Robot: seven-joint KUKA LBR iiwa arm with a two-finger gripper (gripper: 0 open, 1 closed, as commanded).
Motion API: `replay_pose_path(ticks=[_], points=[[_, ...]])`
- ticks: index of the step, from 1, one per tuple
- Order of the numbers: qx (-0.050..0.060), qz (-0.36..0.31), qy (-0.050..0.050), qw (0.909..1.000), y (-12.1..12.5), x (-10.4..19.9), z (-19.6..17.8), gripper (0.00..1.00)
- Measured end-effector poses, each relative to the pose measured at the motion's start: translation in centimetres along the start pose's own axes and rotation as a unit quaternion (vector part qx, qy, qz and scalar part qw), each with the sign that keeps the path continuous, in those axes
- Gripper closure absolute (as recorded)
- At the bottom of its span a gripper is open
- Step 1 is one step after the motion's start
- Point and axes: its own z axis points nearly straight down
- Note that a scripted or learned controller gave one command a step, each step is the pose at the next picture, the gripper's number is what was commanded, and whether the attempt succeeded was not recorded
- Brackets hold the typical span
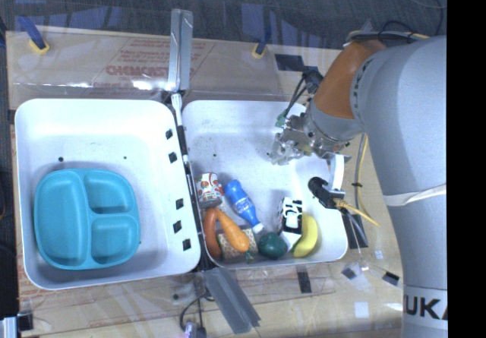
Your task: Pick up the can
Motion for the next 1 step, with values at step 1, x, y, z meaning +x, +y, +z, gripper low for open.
replay_pose_path(ticks=[1], points=[[0.000,0.050,0.000,0.9987,-3.44,5.48,-19.06,1.00]])
